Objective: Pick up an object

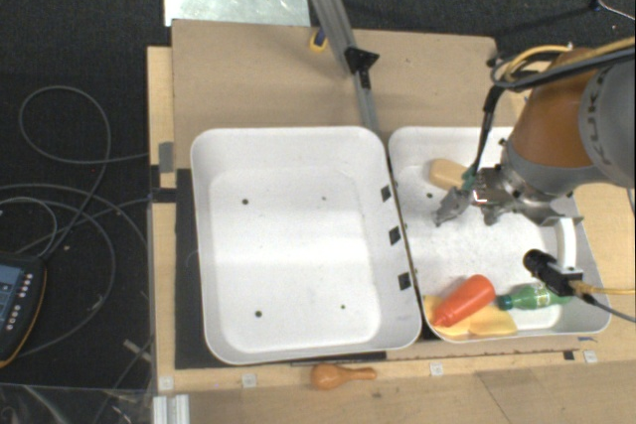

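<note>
You are looking down on two white bins sitting side by side on the bench: the left bin (298, 243) is taking up the centre of the frame, and the right bin (427, 258) is lying toward the right edge, partly under the arm. The objects are all sitting in the right bin. Along its lower edge, an orange carrot-shaped piece (463, 300) is lying tilted, its thick end pointing up and right, and it is resting on a flat yellow piece (489, 324) that is poking out beneath it. Just to the right of these, a green bottle-like item (530, 297) is lying on its side. In the bin's upper part, a pale tan block (446, 174) is sitting near the rim. The gripper (467, 202) is hanging low over the middle of the right bin, just below and right of the tan block and well apart from the carrot group. Its dark fingers are spreading apart at the tips, pointing toward the lower left, and nothing is showing between them. Whether the tips are touching the bin floor you cannot tell. The grey arm (556, 129) with its orange band is reaching in from the right edge. Below the bins, at the bottom of the frame, a small brownish pear-shaped thing (341, 374) is lying on the bench.
</note>
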You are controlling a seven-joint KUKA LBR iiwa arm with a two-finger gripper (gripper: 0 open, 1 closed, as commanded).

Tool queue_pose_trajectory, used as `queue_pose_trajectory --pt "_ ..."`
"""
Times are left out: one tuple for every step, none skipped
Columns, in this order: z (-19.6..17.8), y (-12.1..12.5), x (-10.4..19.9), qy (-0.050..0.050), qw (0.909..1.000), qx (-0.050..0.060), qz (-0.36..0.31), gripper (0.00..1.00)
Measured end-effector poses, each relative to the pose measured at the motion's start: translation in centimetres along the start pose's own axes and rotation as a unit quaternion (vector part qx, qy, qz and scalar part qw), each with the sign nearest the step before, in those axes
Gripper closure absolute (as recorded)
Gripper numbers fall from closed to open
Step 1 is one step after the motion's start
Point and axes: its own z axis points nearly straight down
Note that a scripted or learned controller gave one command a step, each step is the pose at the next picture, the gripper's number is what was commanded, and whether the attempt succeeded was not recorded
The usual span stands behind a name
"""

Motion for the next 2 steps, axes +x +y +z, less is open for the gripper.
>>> queue_pose_trajectory --pt "5.2 -0.1 0.0 0.000 1.0000 0.001 0.000 0.00" --pt "3.9 0.1 0.0 0.000 1.0000 -0.002 0.000 1.00"
